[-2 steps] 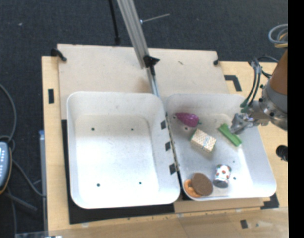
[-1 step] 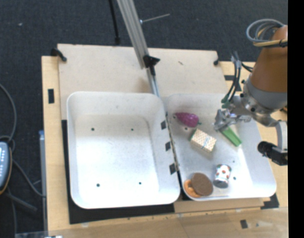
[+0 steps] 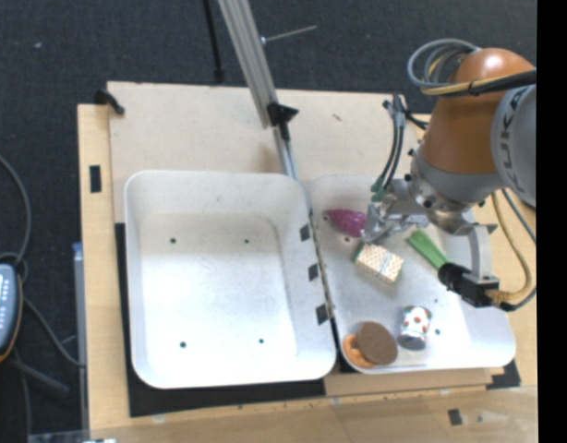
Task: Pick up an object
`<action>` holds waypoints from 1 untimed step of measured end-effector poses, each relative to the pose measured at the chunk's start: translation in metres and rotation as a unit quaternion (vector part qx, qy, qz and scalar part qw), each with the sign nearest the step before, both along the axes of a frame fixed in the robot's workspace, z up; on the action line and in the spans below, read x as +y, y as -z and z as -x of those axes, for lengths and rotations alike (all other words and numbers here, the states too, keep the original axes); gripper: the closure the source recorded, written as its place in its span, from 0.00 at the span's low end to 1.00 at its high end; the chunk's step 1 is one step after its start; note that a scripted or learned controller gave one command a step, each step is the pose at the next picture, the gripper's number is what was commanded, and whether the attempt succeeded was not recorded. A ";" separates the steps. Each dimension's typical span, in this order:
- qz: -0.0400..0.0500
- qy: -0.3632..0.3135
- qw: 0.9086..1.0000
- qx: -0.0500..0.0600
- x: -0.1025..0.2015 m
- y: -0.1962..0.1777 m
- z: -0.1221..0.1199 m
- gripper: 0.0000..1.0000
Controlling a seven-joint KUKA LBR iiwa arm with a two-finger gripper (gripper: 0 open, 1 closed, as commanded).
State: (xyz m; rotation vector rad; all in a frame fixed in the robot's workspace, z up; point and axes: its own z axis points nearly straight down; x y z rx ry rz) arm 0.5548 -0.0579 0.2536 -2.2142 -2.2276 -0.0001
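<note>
In the right-hand shallow white bin (image 3: 491,344), a small cream-and-tan patterned block (image 3: 380,264) lies just below the two-finger gripper (image 3: 377,232), apparently untouched by the fingertips, though whether those fingers are spread or pressed together cannot be told from this slanted view. The grey arm with its orange band (image 3: 473,118) reaches in from the right and bends down over the bin's upper half, the gripper hanging between a magenta rounded object (image 3: 345,220) on one side and a green stick-shaped object (image 3: 426,248) on the other. Nearer the front rim lie a brown round disc on an orange base (image 3: 376,342) and a small white-and-red patterned cylinder (image 3: 415,326).
</note>
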 end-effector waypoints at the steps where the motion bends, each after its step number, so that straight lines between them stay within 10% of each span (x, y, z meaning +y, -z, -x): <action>1: 0.000 -0.001 1.000 -0.001 0.050 -0.005 -0.003 1.00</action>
